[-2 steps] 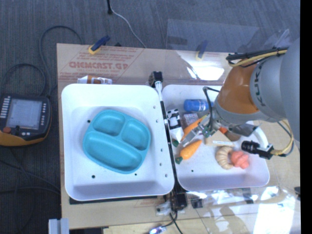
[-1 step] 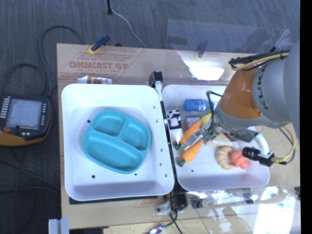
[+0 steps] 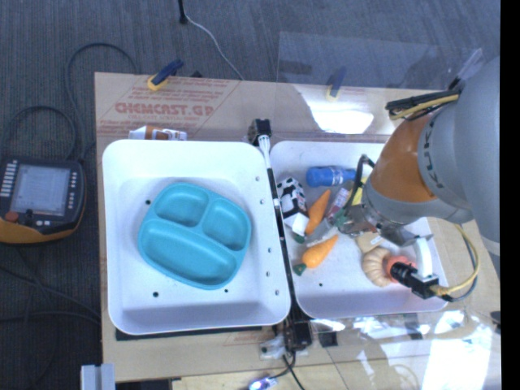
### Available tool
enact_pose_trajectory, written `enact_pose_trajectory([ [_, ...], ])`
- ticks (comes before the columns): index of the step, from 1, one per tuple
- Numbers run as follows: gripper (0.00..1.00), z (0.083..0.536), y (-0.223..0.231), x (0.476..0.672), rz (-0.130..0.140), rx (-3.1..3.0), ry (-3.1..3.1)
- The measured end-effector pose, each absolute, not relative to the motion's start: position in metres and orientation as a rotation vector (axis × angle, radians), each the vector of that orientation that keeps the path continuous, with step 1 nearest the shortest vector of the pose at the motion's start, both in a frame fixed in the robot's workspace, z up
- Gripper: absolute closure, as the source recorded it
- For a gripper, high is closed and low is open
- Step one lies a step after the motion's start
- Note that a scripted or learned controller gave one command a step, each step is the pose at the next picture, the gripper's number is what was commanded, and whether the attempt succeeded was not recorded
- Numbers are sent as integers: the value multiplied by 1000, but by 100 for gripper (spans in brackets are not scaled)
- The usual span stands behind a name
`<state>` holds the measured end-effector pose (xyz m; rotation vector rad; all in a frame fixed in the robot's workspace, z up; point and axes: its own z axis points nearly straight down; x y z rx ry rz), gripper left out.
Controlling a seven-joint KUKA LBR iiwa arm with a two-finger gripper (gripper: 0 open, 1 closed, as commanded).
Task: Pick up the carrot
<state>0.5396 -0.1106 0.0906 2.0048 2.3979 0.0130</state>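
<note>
Two shallow white plastic bins side by side on the brown cardboard-covered bench [image 3: 162, 104]. In the left bin [image 3: 122, 218], a turquoise three-compartment plastic tray [image 3: 195, 232], lying at a slant. In the right bin [image 3: 341, 295], a crowd of small things: two orange toy carrots — one [image 3: 318, 252] lying low near the bin's left wall, its thick end toward the wall; the other [image 3: 318, 210] slanted just above it, between a black-and-white patterned toy [image 3: 290, 195] and the arm. Above them, a blue plastic bottle [image 3: 330, 175] on its side. To the lower right, a beige ring-shaped pastry toy [image 3: 377, 263] with a small red piece [image 3: 400, 268] touching it. Grey arm with orange band [image 3: 406, 165] reaching in from the right, wrist down over the middle of the right bin; end effector [image 3: 351, 218] just right of the carrots, close to the upper one, nothing visibly between its fingers — open or closed, cannot tell from this slant. Off the bench at left, a grey and orange teach pendant [image 3: 39, 197] on the dark carpet, cables around it.
</note>
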Motion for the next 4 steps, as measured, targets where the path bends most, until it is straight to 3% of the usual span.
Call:
enact_pose_trajectory([
  [1, 100, 102, -111, 541, 14, 2001, 2396],
  [2, 100, 184, -49, 537, -1, 2265, 2174],
  [3, 0, 183, -50, 536, -7, 2268, 2171],
  [4, 0, 183, -34, 486, -10, 2416, 2009],
])
